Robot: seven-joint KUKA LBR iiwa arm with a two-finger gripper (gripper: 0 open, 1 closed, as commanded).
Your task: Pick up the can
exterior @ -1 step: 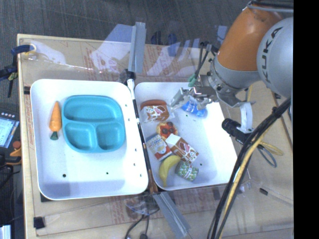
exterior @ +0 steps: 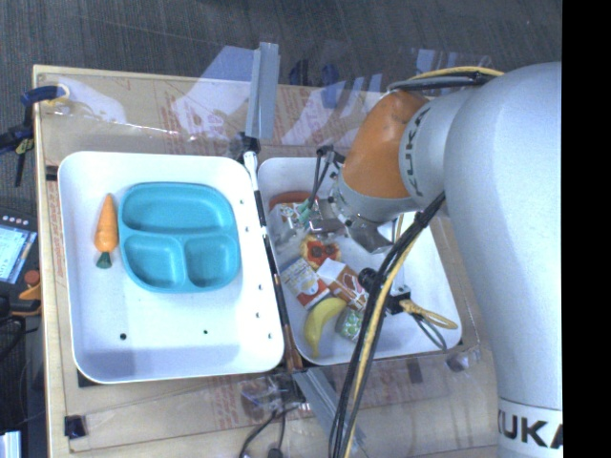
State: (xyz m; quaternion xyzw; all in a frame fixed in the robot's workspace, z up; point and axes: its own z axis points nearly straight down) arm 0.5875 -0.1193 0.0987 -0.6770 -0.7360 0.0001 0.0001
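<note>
From my seat I see the arm (exterior: 477, 160) reaching in from the right and covering most of the right bin (exterior: 449, 294), so little open room is left there; its claw (exterior: 320, 216) hangs low over the far-left part of that bin, and I cannot tell whether it is spread or pressed together. Black and yellow cables (exterior: 377, 342) trail from the wrist across the near rim of the bin. The left bin (exterior: 153, 351) has wide bare floor along its near and left sides. On the grey arm I read "KUKA" (exterior: 528, 431), near right.

The left bin holds a blue divided tray (exterior: 181, 234) in its far half and a carrot (exterior: 106, 229) just left of the tray, near the wall. The right bin holds a crowded heap: a banana (exterior: 323, 321) near its near-left corner, red and white packets (exterior: 320, 265) beside it, and a pale crumpled thing just under the claw. I cannot pick out the can in that clutter. Both bins sit side by side on the counter (exterior: 143, 98), their rims almost touching.
</note>
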